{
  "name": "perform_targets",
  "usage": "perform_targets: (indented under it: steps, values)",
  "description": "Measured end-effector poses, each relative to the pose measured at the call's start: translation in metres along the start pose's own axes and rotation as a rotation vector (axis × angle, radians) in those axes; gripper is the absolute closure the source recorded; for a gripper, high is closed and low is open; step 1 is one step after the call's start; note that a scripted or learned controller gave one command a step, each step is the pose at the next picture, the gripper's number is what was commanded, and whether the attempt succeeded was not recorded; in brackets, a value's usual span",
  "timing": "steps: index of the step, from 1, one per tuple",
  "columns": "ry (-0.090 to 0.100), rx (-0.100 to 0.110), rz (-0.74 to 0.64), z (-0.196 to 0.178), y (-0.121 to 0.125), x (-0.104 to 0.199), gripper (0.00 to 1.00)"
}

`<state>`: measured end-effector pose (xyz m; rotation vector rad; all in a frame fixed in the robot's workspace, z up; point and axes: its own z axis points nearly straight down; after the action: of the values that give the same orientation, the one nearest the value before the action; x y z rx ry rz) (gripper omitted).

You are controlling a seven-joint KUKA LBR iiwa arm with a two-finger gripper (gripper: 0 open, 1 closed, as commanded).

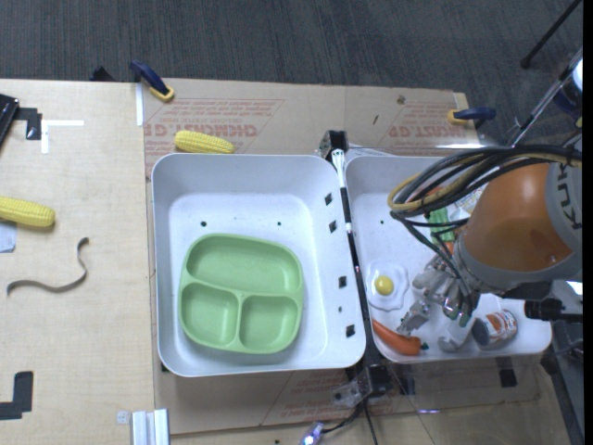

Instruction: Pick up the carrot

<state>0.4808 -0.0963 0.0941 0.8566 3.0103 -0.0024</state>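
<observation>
Arm [519,216] covers most of the right bin [363,213]; bin floor under it and the far right wall hidden. Arm body cut off by the right picture edge. Carrot [397,339] partly hidden, its right end tucked under the pincer [435,327]. Pincer finger state unreadable, metal parts blur together. Small jar [498,325] beside it, label too small to read. Green item [451,214] behind the cables [445,188], mostly covered, can't identify. Print on the cardboard [243,126] too small to read. Black bracket [7,117] at the left clipped by the picture edge.
</observation>
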Motion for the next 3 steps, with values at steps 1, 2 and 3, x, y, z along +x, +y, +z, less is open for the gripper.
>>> perform_targets:
  steps: [1, 2, 3]
  values:
    - [0.008, 0.003, 0.147, 0.003, 0.025, -0.036, 0.00]
    - [0.004, 0.003, 0.146, -0.007, 0.025, -0.038, 1.00]
    - [0.015, 0.006, 0.328, 0.003, 0.003, -0.003, 1.00]
